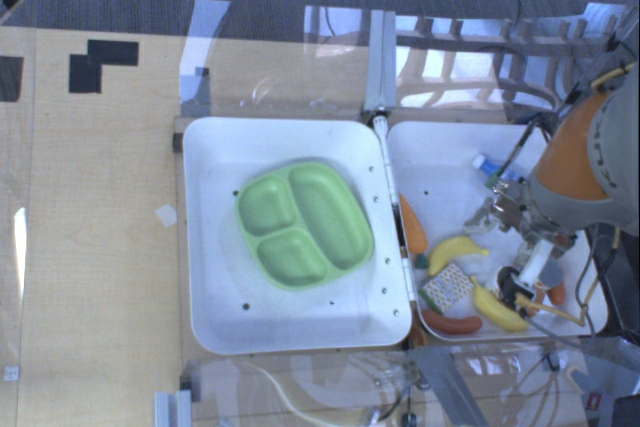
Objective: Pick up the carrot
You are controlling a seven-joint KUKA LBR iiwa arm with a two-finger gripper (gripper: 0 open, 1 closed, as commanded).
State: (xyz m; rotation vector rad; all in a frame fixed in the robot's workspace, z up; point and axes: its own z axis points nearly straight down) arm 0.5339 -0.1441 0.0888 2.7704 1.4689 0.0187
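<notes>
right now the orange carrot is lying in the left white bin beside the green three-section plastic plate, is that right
Not quite. The camera view shows the orange carrot in the right white bin, along its left wall. The green three-section plastic plate does lie in the left white bin.

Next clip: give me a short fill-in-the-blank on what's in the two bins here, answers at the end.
1. The divided plate is ___ in colour.
2. It has ___ compartments.
3. The carrot lies beside two bananas in the bin on the view's ___.
Missing words: green; three; right.
</notes>
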